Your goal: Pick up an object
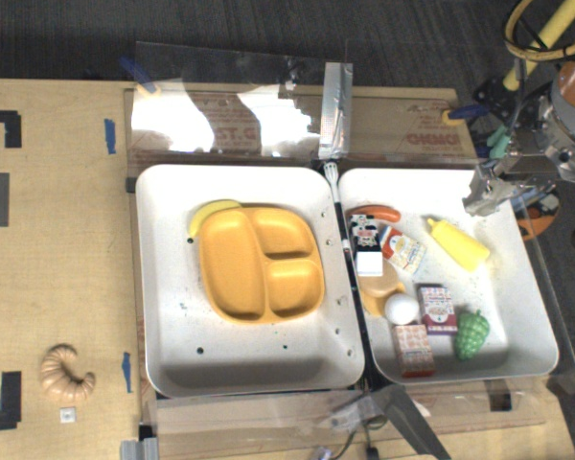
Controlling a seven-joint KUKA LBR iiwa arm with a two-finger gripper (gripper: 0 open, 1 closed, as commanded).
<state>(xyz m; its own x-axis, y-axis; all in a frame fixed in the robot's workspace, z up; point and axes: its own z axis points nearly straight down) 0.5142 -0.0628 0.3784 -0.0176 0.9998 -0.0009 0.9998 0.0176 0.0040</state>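
The right bin (pixel 532 295) holds several small objects. A yellow bottle (pixel 457 241) lies near its back. A red sausage (pixel 376 215), a cow-print carton (pixel 366 230) and a small packet (pixel 403 251) lie by its left wall. A white egg (pixel 401 309), two small red boxes (pixel 437 310) (pixel 413 348) and a green bumpy toy (pixel 471 333) sit toward the front. My gripper (pixel 486 195) hangs over the bin's back right corner, right of and behind the yellow bottle, with nothing seen in it.
The left bin (pixel 163 286) holds a yellow divided tray (pixel 260 262) with a banana (pixel 211 212) poking out behind it. A croissant (pixel 66 373) lies on the bench at the front left. A clear sheet and a metal divider (pixel 334 113) stand behind the bins.
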